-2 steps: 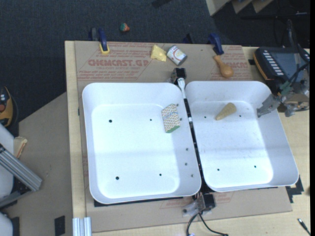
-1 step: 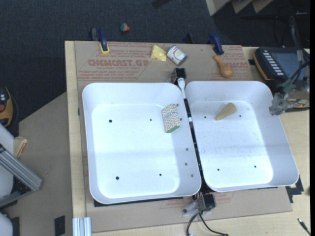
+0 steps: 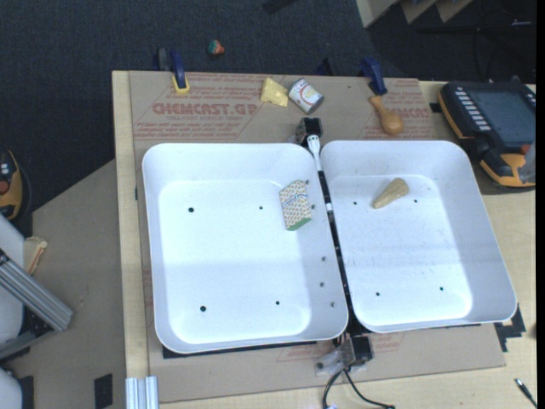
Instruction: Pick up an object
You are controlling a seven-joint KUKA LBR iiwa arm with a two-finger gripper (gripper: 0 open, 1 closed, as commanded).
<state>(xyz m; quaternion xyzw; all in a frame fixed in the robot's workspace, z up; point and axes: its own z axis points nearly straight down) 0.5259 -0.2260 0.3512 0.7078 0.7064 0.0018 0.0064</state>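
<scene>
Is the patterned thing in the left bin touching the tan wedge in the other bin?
Apart. The camera view shows the patterned packet in the left bin and the tan wedge in the right bin, with both bin rims between them.

"CHEMCAST GP" on brown board (image 3: 204, 109)

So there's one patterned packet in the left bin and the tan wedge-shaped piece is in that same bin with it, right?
Not quite. The patterned packet does lie in the left bin, near its right wall, but the tan wedge-shaped piece lies in the right bin, toward its far side. The camera view shows them on either side of the divide.
</scene>
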